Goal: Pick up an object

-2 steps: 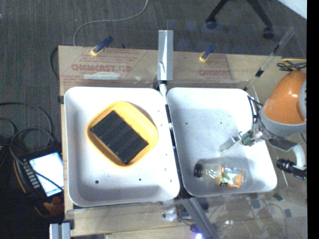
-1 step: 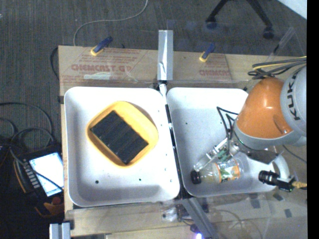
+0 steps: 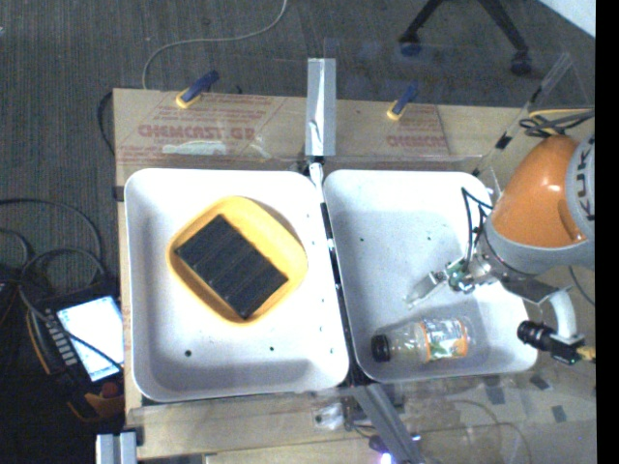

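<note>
Arm (image 3: 542,206) low over right bin (image 3: 406,196), above bottle (image 3: 426,340).

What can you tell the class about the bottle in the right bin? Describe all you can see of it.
The bottle is small, of clear plastic, with a dark cap and a label with orange and green on it. It lies on its side on the floor of the right bin, near the front wall, cap pointing left. The gripper hangs just above it in the view, apart from it.

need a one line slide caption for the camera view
KUKA arm reaches into the right bin above a lying bottle; a yellow tray with a dark pad sits in the left bin.
</note>
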Controlling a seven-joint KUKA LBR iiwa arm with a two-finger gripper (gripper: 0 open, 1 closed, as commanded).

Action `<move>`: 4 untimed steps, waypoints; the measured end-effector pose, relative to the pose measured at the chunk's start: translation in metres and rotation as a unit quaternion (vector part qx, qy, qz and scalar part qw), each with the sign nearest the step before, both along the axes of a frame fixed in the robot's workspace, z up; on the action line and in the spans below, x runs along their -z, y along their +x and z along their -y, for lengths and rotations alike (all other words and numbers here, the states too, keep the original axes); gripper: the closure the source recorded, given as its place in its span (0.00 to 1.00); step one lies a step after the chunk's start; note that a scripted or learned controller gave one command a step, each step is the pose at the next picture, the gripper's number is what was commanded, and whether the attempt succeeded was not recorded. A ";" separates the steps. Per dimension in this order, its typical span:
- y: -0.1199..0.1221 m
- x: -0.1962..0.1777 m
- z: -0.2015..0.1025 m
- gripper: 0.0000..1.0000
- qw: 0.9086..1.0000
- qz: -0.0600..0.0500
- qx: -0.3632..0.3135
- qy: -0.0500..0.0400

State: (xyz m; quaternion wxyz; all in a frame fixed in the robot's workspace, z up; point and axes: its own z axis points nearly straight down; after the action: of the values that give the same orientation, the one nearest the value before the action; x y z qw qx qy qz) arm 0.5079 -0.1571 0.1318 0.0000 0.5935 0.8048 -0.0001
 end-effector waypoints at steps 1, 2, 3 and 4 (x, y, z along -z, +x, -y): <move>0.026 -0.053 0.029 0.00 0.983 0.000 0.183 -0.001; 0.108 -0.124 0.007 0.00 0.988 0.000 0.155 -0.001; 0.029 -0.088 -0.019 0.00 0.997 -0.001 0.078 0.000; -0.023 -0.053 0.030 0.00 0.990 -0.001 0.141 -0.001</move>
State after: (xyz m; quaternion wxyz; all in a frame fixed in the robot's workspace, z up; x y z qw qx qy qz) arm 0.4847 -0.1873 0.1851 -0.0004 0.7008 0.7133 -0.0014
